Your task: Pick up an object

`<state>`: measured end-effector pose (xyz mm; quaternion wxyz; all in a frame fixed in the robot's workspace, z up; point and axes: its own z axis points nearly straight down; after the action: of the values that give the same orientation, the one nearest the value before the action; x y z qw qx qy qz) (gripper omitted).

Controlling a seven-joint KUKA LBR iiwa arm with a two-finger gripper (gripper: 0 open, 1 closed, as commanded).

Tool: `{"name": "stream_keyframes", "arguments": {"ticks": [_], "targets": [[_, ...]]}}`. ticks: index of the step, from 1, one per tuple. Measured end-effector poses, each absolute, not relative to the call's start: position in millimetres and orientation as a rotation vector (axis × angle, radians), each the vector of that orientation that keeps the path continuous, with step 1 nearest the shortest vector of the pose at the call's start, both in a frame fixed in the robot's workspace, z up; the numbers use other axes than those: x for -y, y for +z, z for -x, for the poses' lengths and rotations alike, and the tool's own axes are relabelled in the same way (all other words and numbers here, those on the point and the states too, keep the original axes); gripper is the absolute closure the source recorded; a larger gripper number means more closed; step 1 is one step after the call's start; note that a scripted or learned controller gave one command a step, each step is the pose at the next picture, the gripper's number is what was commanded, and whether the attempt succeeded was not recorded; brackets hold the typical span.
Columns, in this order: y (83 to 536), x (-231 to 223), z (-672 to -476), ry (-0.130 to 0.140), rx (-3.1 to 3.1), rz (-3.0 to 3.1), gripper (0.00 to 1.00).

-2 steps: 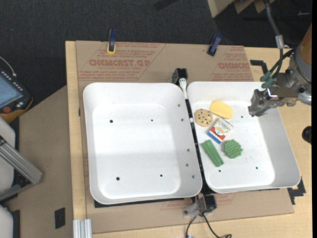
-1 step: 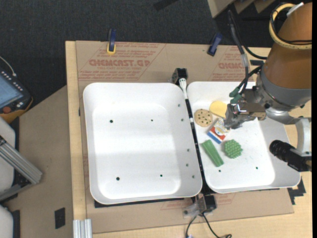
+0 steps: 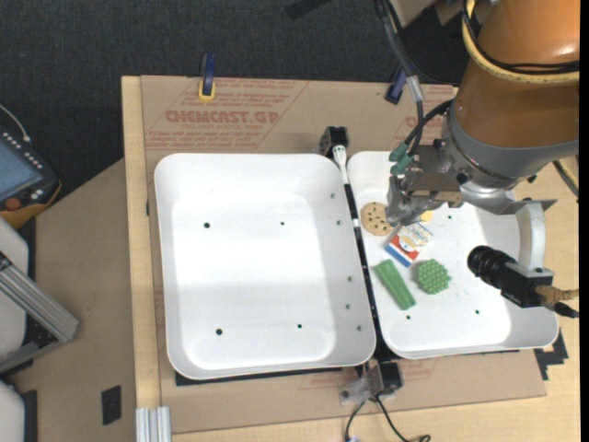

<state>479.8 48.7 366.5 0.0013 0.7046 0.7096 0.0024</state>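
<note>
Two bins side by side, my things all in the right one

In the right shallow white bin [image 3: 515, 337], the tan round cracker [image 3: 374, 217] lies leftmost; the small red-and-white packet [image 3: 409, 241] sits beside it, with the green rectangular block [image 3: 395, 284] and green nubbed ball [image 3: 432, 277] in front.

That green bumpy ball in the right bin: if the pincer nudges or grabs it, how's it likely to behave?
The green ball looks round, so a sideways nudge would probably roll it, maybe against the green block lying just beside it. Its knobbly surface should give fingers some bite, so it is likely less slippery than a smooth ball. It looks small and probably light.
</note>
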Motion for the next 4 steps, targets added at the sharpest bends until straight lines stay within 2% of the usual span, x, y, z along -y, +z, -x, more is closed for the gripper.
{"name": "stream_keyframes", "arguments": {"ticks": [1, 3, 4], "targets": [[394.4, -101.9, -479.6, 0.008, -2.227, -2.213, 1.00], [540.3, -185.7, -479.3, 0.018, -2.225, -2.212, 1.00], [329.6, -161.7, -481.6, -0.027, -2.223, -2.231, 1.00]]}}
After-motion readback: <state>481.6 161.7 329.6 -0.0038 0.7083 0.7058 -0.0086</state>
